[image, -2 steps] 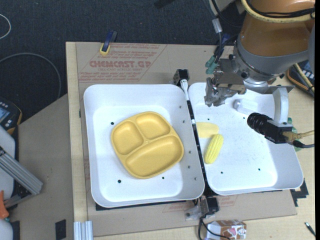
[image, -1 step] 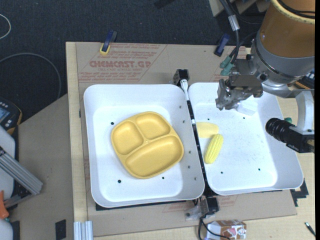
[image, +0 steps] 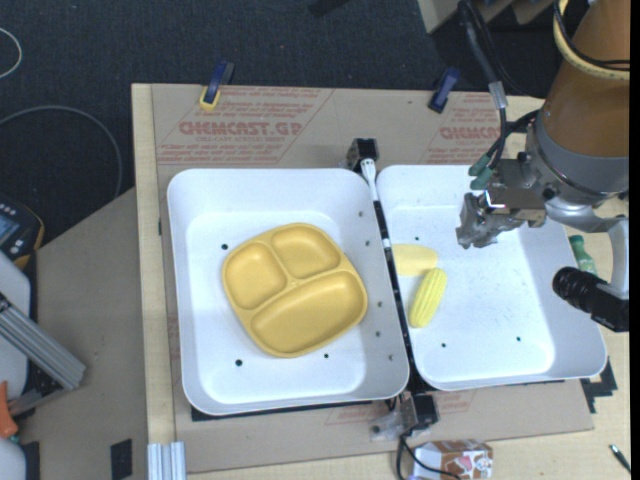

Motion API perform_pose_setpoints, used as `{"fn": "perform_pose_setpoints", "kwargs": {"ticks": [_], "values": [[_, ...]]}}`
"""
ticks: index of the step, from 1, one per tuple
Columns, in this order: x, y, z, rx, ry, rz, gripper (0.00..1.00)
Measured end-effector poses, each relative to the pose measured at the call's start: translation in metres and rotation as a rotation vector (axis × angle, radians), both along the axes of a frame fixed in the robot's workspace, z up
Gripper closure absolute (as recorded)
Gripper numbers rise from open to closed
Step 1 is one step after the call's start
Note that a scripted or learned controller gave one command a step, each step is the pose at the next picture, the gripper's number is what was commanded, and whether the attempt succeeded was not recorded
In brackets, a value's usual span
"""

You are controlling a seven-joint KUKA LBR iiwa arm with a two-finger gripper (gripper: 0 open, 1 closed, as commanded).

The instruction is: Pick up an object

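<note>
A yellow corn cob (image: pixel 427 297) lies in the right bin (image: pixel 500 353), near its left wall. A pale yellow wedge-shaped piece (image: pixel 413 259) rests just above the cob, touching the same wall. A yellow three-compartment plate (image: pixel 293 288) fills the middle of the left bin (image: pixel 200 228). My gripper (image: pixel 477 233) hangs over the upper middle of the right bin, to the right of and above the wedge, apart from both items. Nothing shows between its fingers.
A black divider strip (image: pixel 385 258) runs between the two bins. Clamps (image: pixel 213 85) hold the cardboard sheet at the back. A black cylindrical part (image: pixel 592 296) juts over the right bin's right edge.
</note>
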State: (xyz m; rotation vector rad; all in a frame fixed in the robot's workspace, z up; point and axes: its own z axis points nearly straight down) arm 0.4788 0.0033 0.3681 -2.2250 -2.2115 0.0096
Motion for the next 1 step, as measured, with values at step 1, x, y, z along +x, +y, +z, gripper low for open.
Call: {"fn": "perform_pose_setpoints", "kwargs": {"ticks": [1], "values": [[-0.0015,0.0051,-0.1116,0.001,0.006,0.004,1.00]]}}
